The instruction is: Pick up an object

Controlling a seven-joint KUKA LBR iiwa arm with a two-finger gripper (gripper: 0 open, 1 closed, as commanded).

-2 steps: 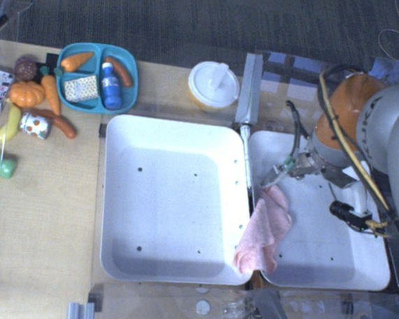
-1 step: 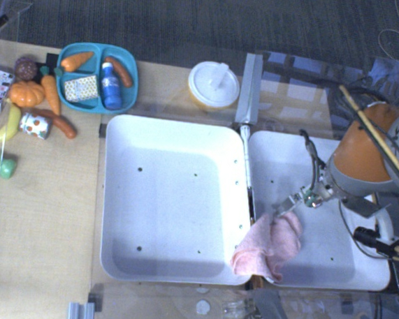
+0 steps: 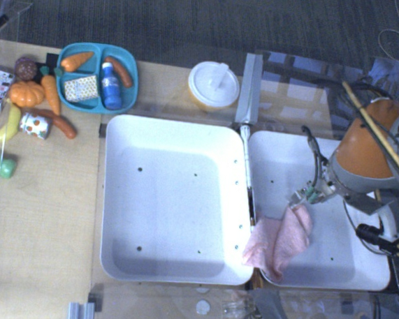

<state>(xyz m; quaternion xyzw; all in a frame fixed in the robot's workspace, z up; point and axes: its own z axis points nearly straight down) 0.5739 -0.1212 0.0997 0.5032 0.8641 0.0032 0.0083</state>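
Observation:
A pink cloth (image 3: 281, 240) hangs in the right bin (image 3: 357, 272), its lower end draped over the bin's left wall near the divider. My gripper (image 3: 306, 198) sits right at the cloth's upper end, shut on it, with the fabric trailing down and to the left from the fingertips. The grey arm with its orange band (image 3: 369, 147) reaches in from the right above the bin.
The left bin (image 3: 171, 198) lies beside the right one. On the bench to the left are a blue divided plate (image 3: 97, 77) with toy food, loose toy vegetables (image 3: 33, 101) and a white lidded cup (image 3: 214, 84). Cables run along the right bin's right side.

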